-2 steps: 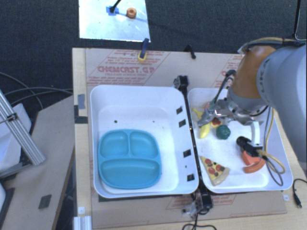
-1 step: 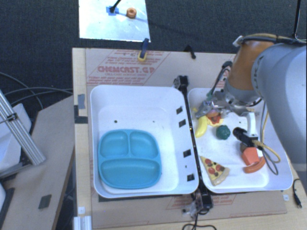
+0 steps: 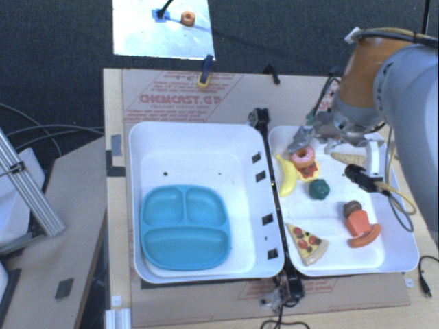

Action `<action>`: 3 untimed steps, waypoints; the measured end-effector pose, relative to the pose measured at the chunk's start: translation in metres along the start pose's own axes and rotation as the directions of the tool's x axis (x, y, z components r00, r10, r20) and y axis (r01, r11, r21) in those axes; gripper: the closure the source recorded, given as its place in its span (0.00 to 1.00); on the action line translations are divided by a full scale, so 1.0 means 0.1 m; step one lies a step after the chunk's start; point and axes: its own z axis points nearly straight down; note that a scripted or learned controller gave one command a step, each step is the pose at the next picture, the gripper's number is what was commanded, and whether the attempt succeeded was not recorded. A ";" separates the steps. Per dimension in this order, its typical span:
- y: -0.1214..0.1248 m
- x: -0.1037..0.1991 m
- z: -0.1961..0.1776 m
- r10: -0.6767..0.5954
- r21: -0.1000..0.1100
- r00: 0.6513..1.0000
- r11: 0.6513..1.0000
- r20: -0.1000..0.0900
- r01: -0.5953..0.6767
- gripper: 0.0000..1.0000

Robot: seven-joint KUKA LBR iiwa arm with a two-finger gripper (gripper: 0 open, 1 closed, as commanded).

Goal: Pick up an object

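The right bin [image 3: 398, 252] holds toy food. A yellow banana [image 3: 288, 176] lies at its left wall, with a pink-iced donut [image 3: 302, 157] and a small red piece [image 3: 308, 171] beside it. A dark green ball [image 3: 318, 189] sits near the middle. A pizza slice [image 3: 306, 242] lies at the front left. At the right stand an orange block with a brown top [image 3: 355, 218] and an orange sausage [image 3: 365, 236]. A pale wedge [image 3: 346, 158] lies near the back. My gripper [image 3: 321, 137] hangs over the back of this bin, just behind the donut, with nothing seen in it.
The left bin [image 3: 199, 146] holds a blue divided plate [image 3: 184, 227]. A black divider [image 3: 269, 184] runs between the bins. The grey arm [image 3: 405, 88] fills the upper right, and cables [image 3: 394, 197] trail over the right bin's edge.
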 end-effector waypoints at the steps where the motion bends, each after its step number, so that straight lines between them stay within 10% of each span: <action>1: -0.01 0.01 0.03 0.000 0.004 1.000 1.000 -0.001 0.000 0.00; 3: -0.51 -0.08 0.52 0.006 0.010 1.000 1.000 -0.002 -0.006 0.00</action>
